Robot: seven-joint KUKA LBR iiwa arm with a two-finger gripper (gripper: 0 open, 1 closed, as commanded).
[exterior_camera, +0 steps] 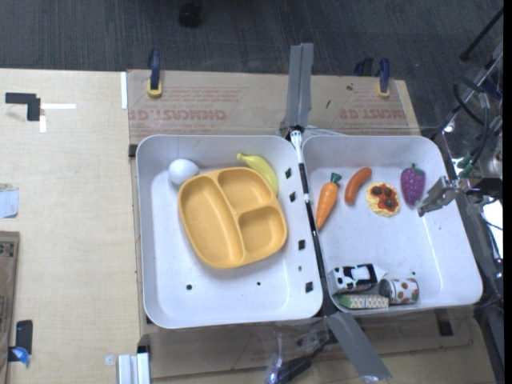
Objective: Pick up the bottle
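- Camera view: the bottle (400,290), small, white with coloured dots, lies on its side near the front wall of the right bin (448,238), toward the bin's front right corner.
- It touches or nearly touches a black-and-white cow-patterned toy (354,277) and a flat patterned piece (362,302) to its left.
- It looks light, stiff and smooth, so it will likely roll or slip; the best hold is probably across its round body, fingers straddling its width.
- The gripper (434,198) sits at the bin's right wall, below the purple grapes (413,183), well apart from the bottle; I cannot tell how the jaws stand.
- Open floor lies between gripper and bottle; the front wall and the neighbours crowd the approach.
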